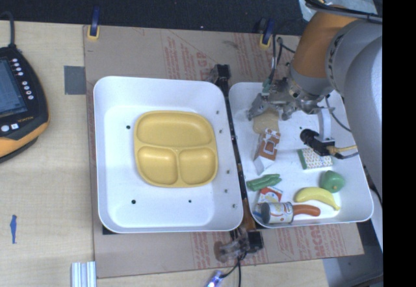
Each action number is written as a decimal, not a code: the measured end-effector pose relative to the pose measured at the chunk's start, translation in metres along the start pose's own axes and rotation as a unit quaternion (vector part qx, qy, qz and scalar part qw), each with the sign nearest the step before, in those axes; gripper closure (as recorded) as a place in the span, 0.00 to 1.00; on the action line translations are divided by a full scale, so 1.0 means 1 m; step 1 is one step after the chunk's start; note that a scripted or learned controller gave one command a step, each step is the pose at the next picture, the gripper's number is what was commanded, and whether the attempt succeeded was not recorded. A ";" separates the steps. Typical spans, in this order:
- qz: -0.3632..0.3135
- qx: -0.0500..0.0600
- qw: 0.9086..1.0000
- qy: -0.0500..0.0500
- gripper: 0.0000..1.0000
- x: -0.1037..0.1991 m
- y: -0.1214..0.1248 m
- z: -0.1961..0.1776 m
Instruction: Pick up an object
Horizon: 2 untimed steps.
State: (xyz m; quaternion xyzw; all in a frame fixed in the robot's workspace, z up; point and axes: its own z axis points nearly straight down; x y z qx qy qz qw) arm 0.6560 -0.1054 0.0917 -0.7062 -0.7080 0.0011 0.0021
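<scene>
1. nearest us, small printed can [278,212] lies on its side at the right white bin's [354,214] front rim.
2. pale tan rounded lump [263,123] sits just under the gripper [273,105]; finger spread i cannot tell.
3. best to drop straight, centred, clear of the orange-and-white packet [269,145] beside it.

faint red print on cardboard sheet [162,52], can [278,212] label, none legible

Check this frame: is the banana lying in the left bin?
No. The banana lies in the right bin, near its front edge, while the left bin holds a yellow divided plate.
</scene>
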 end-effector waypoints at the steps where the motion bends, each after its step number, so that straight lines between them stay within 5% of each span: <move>1: 0.000 0.000 1.000 0.000 0.00 -0.001 0.000 0.000; 2: 0.000 0.000 1.000 0.000 0.00 -0.003 0.000 0.000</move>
